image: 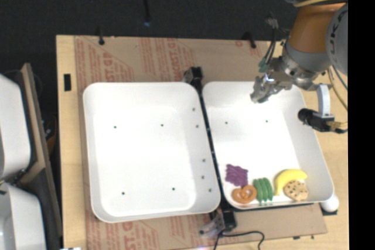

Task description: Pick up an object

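Five small objects are grouped at the near edge of the right bin (304,143): a brown pretzel (244,194), green piece (264,189), purple piece (236,173), cookie (296,189) and banana (291,176). The gripper (261,92) is positioned over the far end, well apart, carrying nothing. The approach step is judged in hand; travel nearward and descent are required next.

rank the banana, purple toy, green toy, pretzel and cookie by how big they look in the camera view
1. banana
2. purple toy and green toy, too alike to rank
3. pretzel and cookie, also about equal

All sit together in the right bin, so nearness hardly skews this.
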Robot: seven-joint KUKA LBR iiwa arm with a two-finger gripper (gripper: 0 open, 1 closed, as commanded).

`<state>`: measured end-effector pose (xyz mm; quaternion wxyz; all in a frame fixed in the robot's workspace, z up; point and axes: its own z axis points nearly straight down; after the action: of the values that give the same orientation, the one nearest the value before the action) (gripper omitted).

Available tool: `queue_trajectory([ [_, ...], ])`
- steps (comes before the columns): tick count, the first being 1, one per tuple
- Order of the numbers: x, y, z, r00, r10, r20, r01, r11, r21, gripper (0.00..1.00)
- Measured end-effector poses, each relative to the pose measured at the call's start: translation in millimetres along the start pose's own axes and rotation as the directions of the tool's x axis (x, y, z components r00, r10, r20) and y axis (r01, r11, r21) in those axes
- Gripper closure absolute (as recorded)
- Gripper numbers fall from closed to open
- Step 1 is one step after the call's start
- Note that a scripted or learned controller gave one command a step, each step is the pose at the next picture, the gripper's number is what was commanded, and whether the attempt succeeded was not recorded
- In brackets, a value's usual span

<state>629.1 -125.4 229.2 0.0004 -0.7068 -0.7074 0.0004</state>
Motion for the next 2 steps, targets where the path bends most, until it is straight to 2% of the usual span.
queue_trajectory([
  [1,9,14,38,1.0,0.001,0.0,-0.001,1.0,0.001,1.0],
  [2,-9,35,92,1.0,0.002,0.0,-0.002,1.0,0.003,1.0],
])
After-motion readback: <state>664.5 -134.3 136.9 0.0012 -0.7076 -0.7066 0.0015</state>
